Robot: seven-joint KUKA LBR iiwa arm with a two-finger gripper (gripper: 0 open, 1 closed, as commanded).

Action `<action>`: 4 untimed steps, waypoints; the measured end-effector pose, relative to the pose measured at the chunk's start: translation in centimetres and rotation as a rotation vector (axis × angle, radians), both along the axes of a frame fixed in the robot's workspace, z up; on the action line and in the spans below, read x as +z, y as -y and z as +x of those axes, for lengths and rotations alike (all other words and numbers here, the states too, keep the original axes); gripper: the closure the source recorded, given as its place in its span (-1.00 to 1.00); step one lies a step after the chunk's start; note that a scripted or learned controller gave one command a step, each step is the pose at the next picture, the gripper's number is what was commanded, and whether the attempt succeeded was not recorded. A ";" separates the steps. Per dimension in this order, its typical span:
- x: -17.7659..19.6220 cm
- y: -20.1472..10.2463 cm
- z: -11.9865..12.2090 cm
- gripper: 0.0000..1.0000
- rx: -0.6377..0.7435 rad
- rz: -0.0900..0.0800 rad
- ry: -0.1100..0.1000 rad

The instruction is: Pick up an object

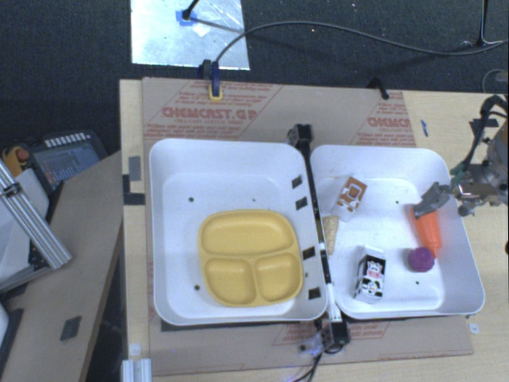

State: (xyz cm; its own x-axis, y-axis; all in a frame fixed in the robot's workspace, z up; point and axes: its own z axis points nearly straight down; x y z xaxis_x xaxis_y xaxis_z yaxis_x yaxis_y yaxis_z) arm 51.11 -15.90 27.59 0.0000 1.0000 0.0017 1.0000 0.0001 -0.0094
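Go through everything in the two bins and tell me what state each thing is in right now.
Yellow tray: flat in left bin, compartments up.
Orange carrot: lying in right bin, beside the gripper.
Purple ball: resting below carrot.
Black-and-white carton: on its side.
Brown-and-white packet: lying flat.

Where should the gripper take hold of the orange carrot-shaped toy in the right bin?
Across the middle of the orange carrot-shaped toy, from above, probably: it lies flat, long axis running up-down in view, narrow sides free. The purple ball crowds its lower end.
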 end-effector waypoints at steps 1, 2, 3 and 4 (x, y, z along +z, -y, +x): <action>0.6 0.0 0.2 -1.00 0.003 -0.002 0.012; -4.6 0.5 -0.4 -1.00 0.001 -0.001 0.008; -10.9 0.5 -0.4 -1.00 0.001 -0.001 0.006; -14.9 0.6 -0.2 -1.00 0.001 -0.003 0.013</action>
